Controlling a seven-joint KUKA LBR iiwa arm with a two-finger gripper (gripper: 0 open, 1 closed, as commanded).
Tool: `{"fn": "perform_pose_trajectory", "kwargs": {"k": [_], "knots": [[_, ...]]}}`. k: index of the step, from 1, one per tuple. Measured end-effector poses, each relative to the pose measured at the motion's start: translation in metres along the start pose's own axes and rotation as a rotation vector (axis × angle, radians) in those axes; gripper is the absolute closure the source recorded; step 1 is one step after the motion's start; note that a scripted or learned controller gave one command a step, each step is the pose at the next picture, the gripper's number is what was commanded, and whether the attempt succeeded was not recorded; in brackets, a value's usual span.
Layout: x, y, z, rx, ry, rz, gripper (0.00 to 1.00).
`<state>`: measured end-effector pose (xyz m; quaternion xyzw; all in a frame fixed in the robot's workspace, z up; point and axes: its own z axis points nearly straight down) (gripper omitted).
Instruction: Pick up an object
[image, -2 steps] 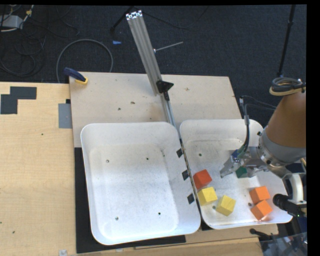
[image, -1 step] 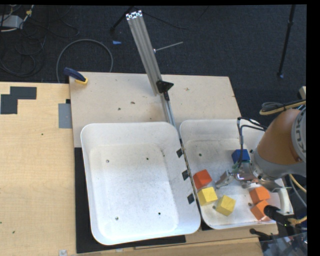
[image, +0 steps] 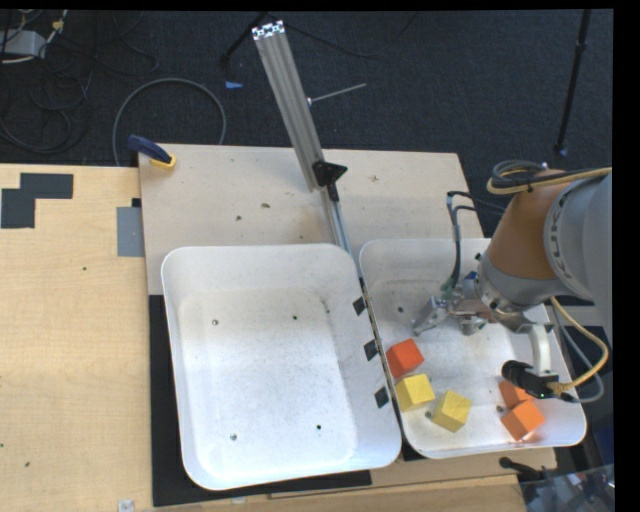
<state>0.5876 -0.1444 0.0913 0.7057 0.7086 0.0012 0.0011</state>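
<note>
Hovering over the middle of the right bin, the claw is hanging just above the white floor with its metal fingers pointing toward the divide between the two bins. Whether those fingers are apart or together cannot be told from this angle, and nothing is showing between them.

An orange-red cube is sitting nearest the claw, just below and to its left, close to the bin's left wall. A yellow cube is lying just beyond the orange-red one, farther from the claw, and a second yellow cube is resting a little to the right of that, tilted on the bin floor. Two more orange blocks are crowding the bin's far right corner, well apart from the claw and partly under black cabling.

Behind the claw, the grey arm with its orange band is reaching in over the bin's right rim. The left bin is lying alongside, touching the right bin at the divide.

Judging from this layout, the orange-red cube is looking like the easiest target. A good grasp is likely calling for centring the claw over it, turning so the fingers are straddling two flat faces, and keeping off the bin wall while descending.
</note>
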Motion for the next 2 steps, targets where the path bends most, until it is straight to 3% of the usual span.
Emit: {"fn": "perform_pose_trajectory", "kwargs": {"k": [1,2], "knots": [[0.051,0.079,-0.104,-0.007,0.000,-0.002,0.00],[-0.031,0.066,-0.051,0.011,-0.003,0.010,0.00]]}}
